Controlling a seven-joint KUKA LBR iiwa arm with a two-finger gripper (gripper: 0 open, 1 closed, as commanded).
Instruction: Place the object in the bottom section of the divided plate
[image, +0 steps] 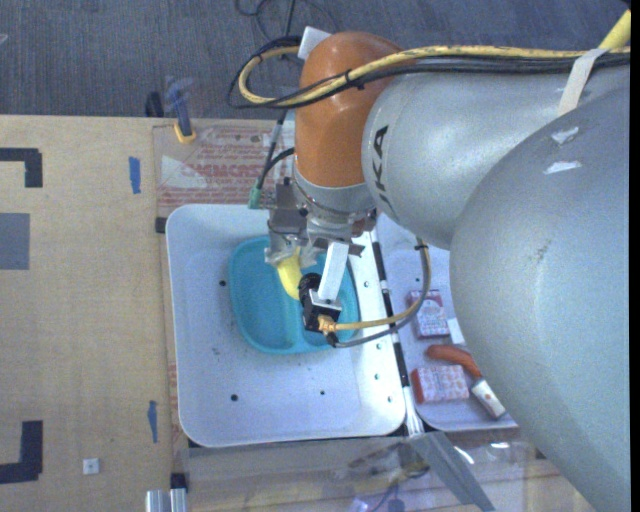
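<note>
1. a large grey robot arm (500, 200) with an orange band (335, 110) above its wrist reaches in from the right and covers much of the upper right; yellow and black cables (300, 85) loop over the orange band
2. the two-finger gripper (290, 262) hangs below the orange band, over a shallow white plastic bin (270, 410) with rounded corners; whether the tool is wide or narrow, i cannot tell, since the wrist hides it from above
3. directly under the gripper lies a blue divided plastic plate (262, 310); the plate spreads to the left of and below the tool and rests on the floor of the white bin
4. a small yellow object (289, 277) sits right at the gripper's tip, over the blue plate; it touches or nearly touches the tool, but whether it is gripped cannot be made out; which section of the plate it is over is also unclear, as the wrist covers the dividers
5. a white bracket with a black fitting (322, 300) and a yellow cable hangs just right of the yellow object
6. to the right of the tool, a second white bin (440, 415) is partly hidden by the arm; it holds two red-and-white patterned packets (432, 312), an orange sausage-shaped item (448, 354) and a small white-handled item (487, 398)
7. well to the left of the tool stretches a bare tan wooden bench top (80, 300) with black corner marks and bits of blue tape (134, 175)
</note>
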